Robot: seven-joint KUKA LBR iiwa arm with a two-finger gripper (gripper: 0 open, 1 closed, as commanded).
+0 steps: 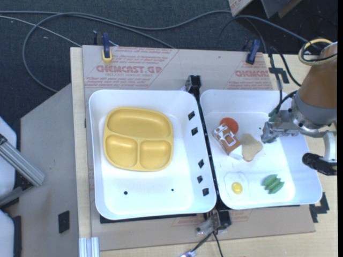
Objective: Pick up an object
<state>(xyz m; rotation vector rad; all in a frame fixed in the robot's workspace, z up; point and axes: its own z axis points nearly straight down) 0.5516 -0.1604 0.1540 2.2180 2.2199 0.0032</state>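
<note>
The right bin [300, 167] holds several small toy foods. A red tomato [229, 124] and an orange-and-white box-like piece [226, 138] lie at its upper left. A tan bread slice [250, 147] sits beside them. A fried egg [236, 185] and a green pea pod [273, 183] lie near the front. My gripper [269, 132] hangs at the end of the grey and orange arm, just right of the bread slice, above the bin floor. Nothing shows between its fingers.
The left bin [107, 191] holds a yellow three-compartment plate [139, 138]. A black divider with clips [198, 138] runs between the bins. Blue clamps [107, 46] pin the cardboard base at the back. Cables trail over the dark floor behind.
</note>
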